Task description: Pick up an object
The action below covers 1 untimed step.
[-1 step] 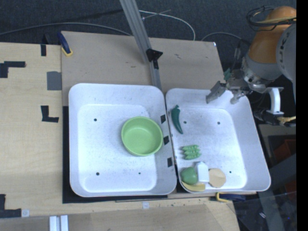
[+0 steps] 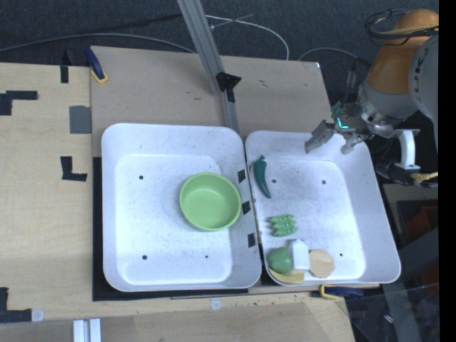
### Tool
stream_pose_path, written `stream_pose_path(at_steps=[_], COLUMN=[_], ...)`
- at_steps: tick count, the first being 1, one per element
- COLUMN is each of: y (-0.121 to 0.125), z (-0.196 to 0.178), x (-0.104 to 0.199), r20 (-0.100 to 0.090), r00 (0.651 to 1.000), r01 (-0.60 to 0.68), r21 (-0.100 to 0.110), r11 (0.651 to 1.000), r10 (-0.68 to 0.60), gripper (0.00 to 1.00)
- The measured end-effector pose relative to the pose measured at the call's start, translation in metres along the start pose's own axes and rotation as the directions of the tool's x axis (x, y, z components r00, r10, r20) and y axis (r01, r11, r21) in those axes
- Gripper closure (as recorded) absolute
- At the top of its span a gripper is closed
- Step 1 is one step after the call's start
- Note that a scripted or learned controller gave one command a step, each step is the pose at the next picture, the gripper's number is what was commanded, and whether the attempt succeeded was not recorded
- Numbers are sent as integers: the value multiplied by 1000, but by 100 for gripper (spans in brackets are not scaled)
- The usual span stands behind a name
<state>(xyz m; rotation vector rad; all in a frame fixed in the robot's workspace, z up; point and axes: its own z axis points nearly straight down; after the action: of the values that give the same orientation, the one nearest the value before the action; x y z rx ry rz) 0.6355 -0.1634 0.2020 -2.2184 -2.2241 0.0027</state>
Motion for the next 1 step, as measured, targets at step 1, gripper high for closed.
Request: stream_pose_path(at_steps=[1], y=[7], z=[59], x=[7], r20=[-1], r00=[1000], r01=[0], r21=[5], r11=[1000], r10=[0], gripper=[0])
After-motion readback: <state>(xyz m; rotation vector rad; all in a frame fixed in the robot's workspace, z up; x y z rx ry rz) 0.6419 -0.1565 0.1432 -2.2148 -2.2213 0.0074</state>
